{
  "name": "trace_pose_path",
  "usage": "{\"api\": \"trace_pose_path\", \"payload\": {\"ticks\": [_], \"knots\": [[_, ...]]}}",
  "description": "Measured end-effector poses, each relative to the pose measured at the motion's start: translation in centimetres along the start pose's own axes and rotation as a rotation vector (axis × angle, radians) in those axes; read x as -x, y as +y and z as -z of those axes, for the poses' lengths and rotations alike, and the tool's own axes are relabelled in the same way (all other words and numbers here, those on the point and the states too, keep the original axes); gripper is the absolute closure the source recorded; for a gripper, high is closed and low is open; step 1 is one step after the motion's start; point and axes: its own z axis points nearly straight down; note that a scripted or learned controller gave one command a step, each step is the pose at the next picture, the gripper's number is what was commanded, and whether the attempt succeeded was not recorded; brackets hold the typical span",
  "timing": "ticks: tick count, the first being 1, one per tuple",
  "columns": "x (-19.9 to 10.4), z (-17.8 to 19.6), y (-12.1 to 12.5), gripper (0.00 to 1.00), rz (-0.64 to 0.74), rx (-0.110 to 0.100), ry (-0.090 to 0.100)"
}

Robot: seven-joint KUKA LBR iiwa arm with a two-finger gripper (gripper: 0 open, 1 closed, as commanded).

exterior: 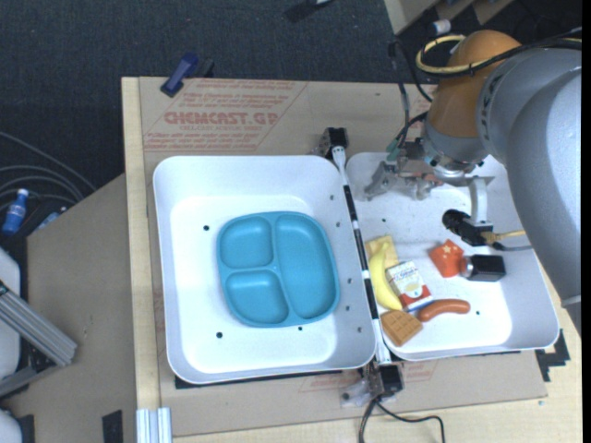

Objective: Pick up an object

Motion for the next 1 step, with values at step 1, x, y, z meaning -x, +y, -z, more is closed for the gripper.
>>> {"api": "trace_pose_path", "payload": {"ticks": [1], "knots": [[0.16, -0.05, -4.14, 0.0, -0.001, -0.003, 0.001]]}}
